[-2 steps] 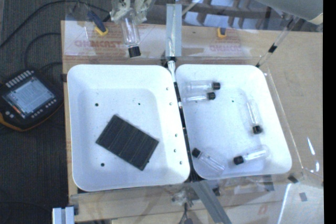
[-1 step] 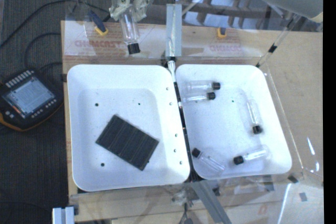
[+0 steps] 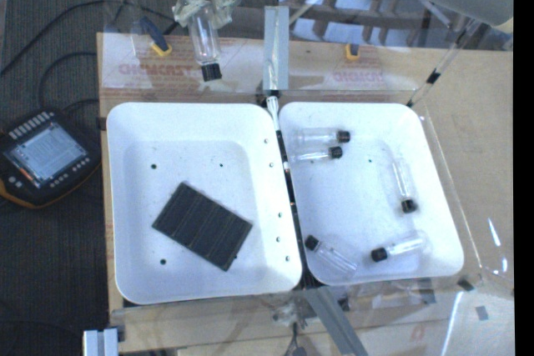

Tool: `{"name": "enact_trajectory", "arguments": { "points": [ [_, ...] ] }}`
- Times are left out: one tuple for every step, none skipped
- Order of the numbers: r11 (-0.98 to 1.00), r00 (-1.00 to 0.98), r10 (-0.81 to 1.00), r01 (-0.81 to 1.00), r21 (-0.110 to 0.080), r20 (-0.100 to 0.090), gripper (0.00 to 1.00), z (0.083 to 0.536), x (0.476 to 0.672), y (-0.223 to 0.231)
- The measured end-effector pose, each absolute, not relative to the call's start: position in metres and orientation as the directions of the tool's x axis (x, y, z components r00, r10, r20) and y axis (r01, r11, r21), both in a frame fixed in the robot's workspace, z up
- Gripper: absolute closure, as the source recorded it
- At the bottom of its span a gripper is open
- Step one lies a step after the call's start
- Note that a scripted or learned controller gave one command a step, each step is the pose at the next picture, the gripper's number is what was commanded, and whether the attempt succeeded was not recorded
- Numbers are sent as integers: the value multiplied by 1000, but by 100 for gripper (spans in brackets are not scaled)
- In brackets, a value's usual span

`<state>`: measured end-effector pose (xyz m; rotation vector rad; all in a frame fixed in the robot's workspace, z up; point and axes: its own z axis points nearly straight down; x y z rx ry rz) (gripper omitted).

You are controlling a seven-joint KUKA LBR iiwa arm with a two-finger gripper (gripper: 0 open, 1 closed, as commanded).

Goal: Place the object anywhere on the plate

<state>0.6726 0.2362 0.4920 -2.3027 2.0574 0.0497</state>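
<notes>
One vial (image 3: pixel 204 48) (black cap down) is pinched in the gripper (image 3: pixel 203 12), at 12 o'clock from the plate (image 3: pixel 202 226).

A dark grey carpeted floor (image 3: pixel 50 29) surrounds a pale wooden bench top (image 3: pixel 480 137). On the floor to the left lies a black handheld control pendant with a grey screen and orange edging (image 3: pixel 43 156), with black cables (image 3: pixel 83 12) trailing from it across the carpet. A clear plastic guard sheet (image 3: pixel 480 238) edges the bench's right side. A yellow-and-blue clamp (image 3: pixel 155 37) grips the bench's far edge. Lighting is even and bright.
</notes>
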Motion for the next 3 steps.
{"name": "enact_trajectory", "arguments": {
  "points": [
    [-109,110,-992,-994,-21,-69,100,501,674,237],
    [-106,108,-991,-994,-24,-78,100,511,675,237],
    [-103,105,-991,-994,-27,-87,100,520,676,237]
  ]
}}
